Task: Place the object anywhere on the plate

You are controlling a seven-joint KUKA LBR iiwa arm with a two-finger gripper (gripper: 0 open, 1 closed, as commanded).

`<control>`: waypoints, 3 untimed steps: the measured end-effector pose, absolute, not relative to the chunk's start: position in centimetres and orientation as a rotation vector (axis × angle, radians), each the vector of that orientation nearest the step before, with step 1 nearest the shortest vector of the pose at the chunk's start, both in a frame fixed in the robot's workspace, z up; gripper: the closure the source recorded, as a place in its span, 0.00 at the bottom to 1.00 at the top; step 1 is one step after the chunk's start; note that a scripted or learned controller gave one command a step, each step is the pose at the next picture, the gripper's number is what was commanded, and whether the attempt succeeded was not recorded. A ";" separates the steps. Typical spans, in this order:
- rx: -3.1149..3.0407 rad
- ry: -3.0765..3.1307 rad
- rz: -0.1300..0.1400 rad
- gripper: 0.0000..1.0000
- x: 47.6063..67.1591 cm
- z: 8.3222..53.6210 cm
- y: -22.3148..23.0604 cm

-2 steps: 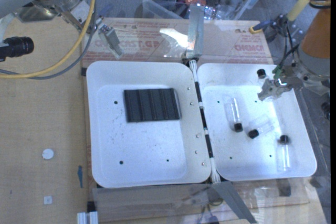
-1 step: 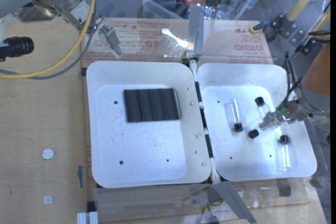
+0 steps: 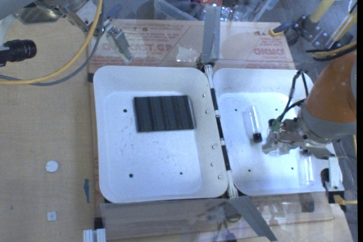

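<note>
Currently at the pick step: hand (image 3: 276, 141) low in right bin (image 3: 238, 178); grip state unreadable. Clear vial (image 3: 251, 123) lies just left of it, ungrasped. Next: secure vial, carry left to dark ridged plate (image 3: 164, 113).

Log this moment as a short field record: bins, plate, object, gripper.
left bin: holds a dark ribbed plate, lying flat toward its far side
right bin: holds a small clear tube-like object with a dark end, lying on the floor
gripper: low in the right bin, just right of the object
object on plate: no
grasp: none visible
</note>
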State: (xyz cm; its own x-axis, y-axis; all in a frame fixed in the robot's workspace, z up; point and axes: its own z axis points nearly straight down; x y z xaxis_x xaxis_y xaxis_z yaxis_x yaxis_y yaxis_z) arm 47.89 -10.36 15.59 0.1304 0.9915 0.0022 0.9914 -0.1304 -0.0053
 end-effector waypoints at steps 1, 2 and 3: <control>-2.302 -2.138 0.000 1.00 48.0 18.4 -0.8; -2.478 -1.931 0.002 1.00 47.9 18.4 6.9; -2.755 -1.507 0.004 1.00 47.8 14.8 13.4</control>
